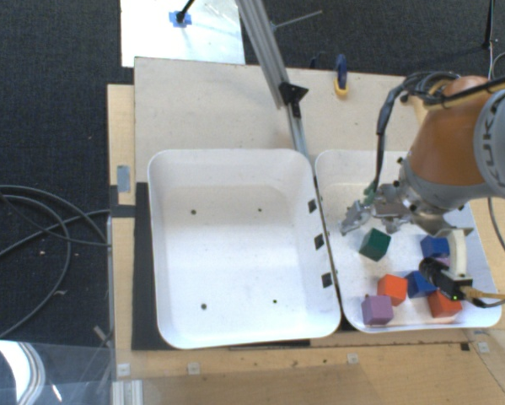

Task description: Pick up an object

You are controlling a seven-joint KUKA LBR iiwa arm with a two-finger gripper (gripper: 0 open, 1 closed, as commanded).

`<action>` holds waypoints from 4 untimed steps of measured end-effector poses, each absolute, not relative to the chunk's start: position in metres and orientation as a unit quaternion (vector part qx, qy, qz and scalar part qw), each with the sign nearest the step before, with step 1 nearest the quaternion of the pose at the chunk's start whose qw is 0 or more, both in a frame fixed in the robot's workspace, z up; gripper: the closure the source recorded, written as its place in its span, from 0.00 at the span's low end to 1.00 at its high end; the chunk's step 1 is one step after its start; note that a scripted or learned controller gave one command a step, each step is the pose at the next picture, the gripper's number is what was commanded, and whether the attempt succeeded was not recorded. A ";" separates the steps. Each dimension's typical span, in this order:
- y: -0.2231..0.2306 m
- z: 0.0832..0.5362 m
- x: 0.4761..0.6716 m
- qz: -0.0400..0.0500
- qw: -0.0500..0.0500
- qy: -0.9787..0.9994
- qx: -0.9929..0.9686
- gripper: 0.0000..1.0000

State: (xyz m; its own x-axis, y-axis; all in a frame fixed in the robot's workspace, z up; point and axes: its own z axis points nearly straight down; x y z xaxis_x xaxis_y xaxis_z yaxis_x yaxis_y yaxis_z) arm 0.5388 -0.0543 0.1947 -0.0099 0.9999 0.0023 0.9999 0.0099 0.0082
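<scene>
- The purple cube [377,309] is seen nearest the camera, in the right bin [349,180], well to the near side of the green cube [374,245] and close to the bin's near wall.
- A red block [444,304] is found at about the same depth, nearer than the green cube and off to its right in the view.
- An orange cube [393,288] is set just nearer than the green cube. It is close against the purple cube, and whether they touch cannot be told.
- A dark blue cube [419,283] is placed nearer than the green cube and to its right.
- A second blue cube [435,247] is seen level with the green cube, to its right and apart from it.
- The green cube is turned corner-on to the camera on the bin floor, apart from the other blocks.
- The end effector [354,218] is held just beyond the green cube and slightly to its left. Whether it is spread or pressed together cannot be told.
- The arm [450,154] is seen beyond the green cube and to its right.
- The left bin [235,251] is set to the green cube's left.
- The counter [210,99] is seen beyond the green cube. A blue and yellow clamp [341,76] is fixed at its far edge, and a slanted metal pole [265,36] rises there.
</scene>
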 end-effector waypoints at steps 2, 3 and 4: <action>-0.115 0.134 0.543 -0.002 -0.002 0.707 0.707 0.00; -0.099 0.218 0.548 0.003 0.004 0.709 0.705 0.00; -0.085 0.109 0.516 -0.002 -0.003 0.708 0.706 0.00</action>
